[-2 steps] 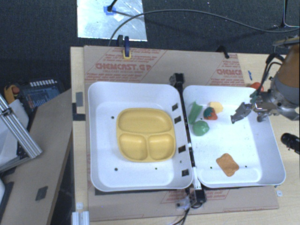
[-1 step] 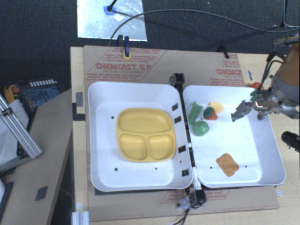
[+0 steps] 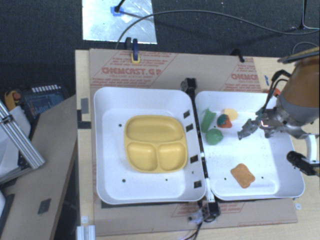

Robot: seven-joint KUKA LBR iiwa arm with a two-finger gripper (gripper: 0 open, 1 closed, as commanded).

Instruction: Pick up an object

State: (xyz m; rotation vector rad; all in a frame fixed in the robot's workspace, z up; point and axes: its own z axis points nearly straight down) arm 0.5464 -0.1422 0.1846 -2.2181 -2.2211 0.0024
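holding five toys (image 3: 243, 175), one tray (image 3: 152, 143)

Four small toy foods lie loose on the floor of the right-hand white bin (image 3: 280, 184). A green pepper-like piece (image 3: 207, 119) leans along the bin's left wall, with a round green ball (image 3: 214, 136) just below it. Beside them a small red-and-orange piece (image 3: 224, 121) touches a pale yellow one (image 3: 231, 114). Well apart, near the front of the bin, a flat tan piece shaped like a cracker (image 3: 242, 175) lies alone.
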